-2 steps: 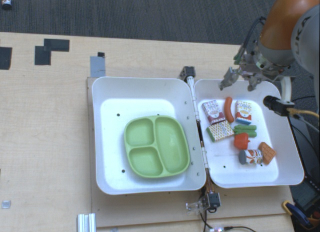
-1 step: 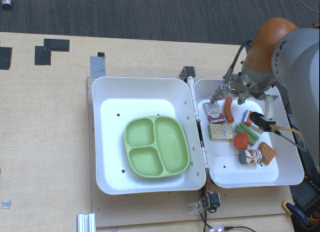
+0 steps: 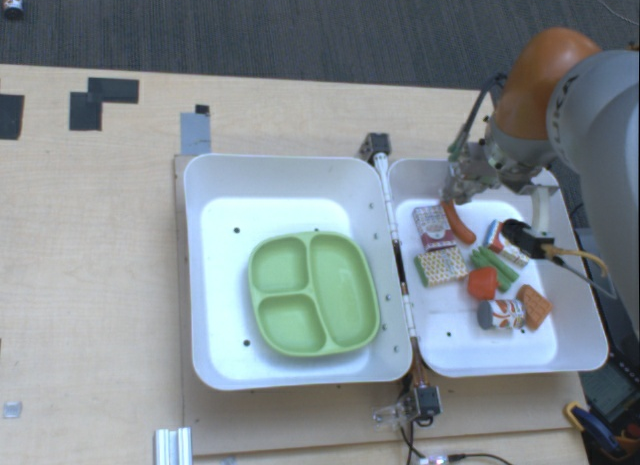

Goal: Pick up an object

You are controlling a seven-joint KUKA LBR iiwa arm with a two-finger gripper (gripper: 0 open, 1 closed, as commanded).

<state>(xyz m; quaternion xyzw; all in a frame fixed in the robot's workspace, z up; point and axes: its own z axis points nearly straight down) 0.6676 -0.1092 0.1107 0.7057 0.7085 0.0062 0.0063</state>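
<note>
The gripper (image 3: pixel 462 189) hung low over the right bin (image 3: pixel 580 348), at its far edge; whether it gripped anything couldn't be made out. The orange sausage (image 3: pixel 458 223) lay just beneath it, beside the small carton (image 3: pixel 432 225).

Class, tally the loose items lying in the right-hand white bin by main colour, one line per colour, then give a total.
Red or orange: 4, namely an orange sausage-shaped toy, a red-and-white packet, a red round toy and an orange-brown wedge.
Green: 2, a green patterned block and green sticks.
Grey: 1, a small can.
Total: 7
</note>
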